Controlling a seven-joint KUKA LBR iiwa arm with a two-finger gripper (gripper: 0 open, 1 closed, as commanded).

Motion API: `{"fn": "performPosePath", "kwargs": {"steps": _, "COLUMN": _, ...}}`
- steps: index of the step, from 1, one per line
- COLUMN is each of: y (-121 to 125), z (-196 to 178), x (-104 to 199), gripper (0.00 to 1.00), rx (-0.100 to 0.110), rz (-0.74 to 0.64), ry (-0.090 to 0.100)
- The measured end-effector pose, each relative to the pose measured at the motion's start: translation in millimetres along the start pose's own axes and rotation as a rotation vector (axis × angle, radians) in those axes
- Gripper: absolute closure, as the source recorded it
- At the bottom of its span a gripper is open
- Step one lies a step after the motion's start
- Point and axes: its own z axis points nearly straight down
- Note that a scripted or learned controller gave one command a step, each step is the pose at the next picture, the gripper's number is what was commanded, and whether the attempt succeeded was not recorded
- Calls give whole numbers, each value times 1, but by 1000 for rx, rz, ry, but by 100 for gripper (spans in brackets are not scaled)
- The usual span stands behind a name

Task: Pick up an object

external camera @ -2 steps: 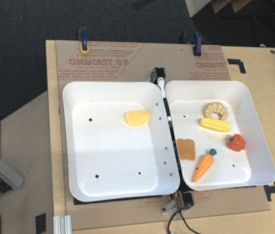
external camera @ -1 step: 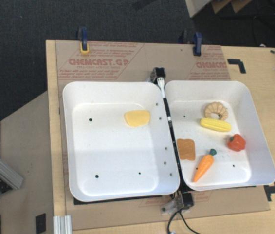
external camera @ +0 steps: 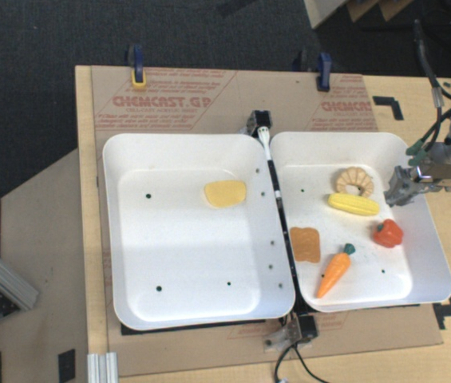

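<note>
Two shallow white bins were observed side by side on a brown board carrying red print. The left bin (external camera: 129, 214) was found to contain one item: a flat, pale yellow piece (external camera: 225, 193), lying in the far half, nearer the divider than the left wall.

The right bin (external camera: 425, 282) held five objects. A brown slice of bread (external camera: 306, 244) was noted nearest the divider, about mid-depth. Just to its right, a carrot (external camera: 334, 271) lay at a slant, green top pointing up-right, tip toward the near edge. Further back, a ring-shaped pastry (external camera: 355, 181) was recorded, with a yellow corn cob (external camera: 354, 205) lying crosswise right beside its near side; whether the two touched could not be determined. A red, tomato-like object (external camera: 387, 234) was seen to the right of these, apart from the corn and the carrot.

The gripper (external camera: 401, 188) was located at the right wall of the right bin, near the far corner, to the right of the pastry and corn. Nothing was seen between its parts. Whether the claw was open or closed could not be told from the view, as the tips were dark and blurred.
</note>
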Motion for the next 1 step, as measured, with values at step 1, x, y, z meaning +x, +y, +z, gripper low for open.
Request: {"fn": "performPosePath", "kwargs": {"steps": 1, "y": 1, "z": 51, "x": 28, "gripper": 100, "rx": -3, "rz": 7, "ry": -3}}
